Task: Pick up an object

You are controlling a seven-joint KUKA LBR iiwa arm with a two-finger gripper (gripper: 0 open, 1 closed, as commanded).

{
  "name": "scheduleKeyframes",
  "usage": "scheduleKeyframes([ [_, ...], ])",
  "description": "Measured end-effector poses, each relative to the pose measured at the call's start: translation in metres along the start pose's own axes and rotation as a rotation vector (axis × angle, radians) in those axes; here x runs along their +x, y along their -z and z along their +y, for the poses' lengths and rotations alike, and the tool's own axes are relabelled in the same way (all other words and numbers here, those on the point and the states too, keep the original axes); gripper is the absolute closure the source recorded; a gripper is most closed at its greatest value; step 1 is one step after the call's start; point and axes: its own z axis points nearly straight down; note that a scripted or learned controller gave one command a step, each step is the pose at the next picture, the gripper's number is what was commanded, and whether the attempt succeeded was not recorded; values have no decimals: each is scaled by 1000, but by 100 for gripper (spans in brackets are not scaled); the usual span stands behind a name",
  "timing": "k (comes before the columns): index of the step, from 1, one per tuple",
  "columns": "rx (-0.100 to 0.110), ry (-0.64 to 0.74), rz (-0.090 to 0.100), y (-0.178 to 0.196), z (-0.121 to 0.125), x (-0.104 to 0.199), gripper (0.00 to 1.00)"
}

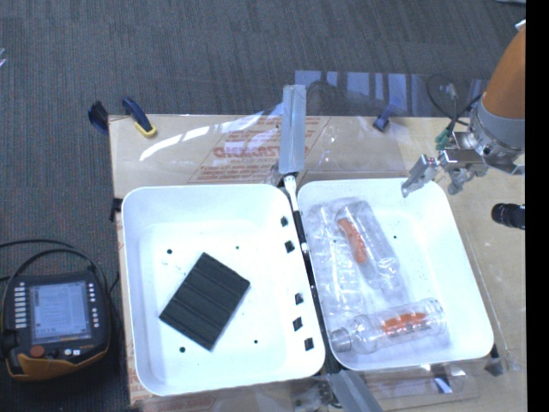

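A flat black ridged pad [204,300] lies in the left bin [146,221]. In the right bin [459,256] are two clear plastic bottles with orange contents: one [364,243] slants across the middle, the other [395,324] lies on its side near the front wall. My gripper [436,177] hangs above the right bin's far right corner, well clear of both bottles. It stands open, with nothing between its fingers [415,180].
A teach pendant [56,316] sits on the floor left of the bench. Blue and yellow clamps [137,117] hold the bench's far left edge. A grey bar [293,140] rises behind the gap between the bins. Black clips [298,299] line the divide.
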Motion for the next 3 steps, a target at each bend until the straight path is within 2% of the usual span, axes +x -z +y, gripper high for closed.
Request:
scheduleKeyframes([
  [1, -22, -35, -4, -103, 1, 31, 0],
  [2, -40, -10, -6, -120, -18, 58, 0],
  [3, -3, 57, -1, -75, 3, 66, 0],
])
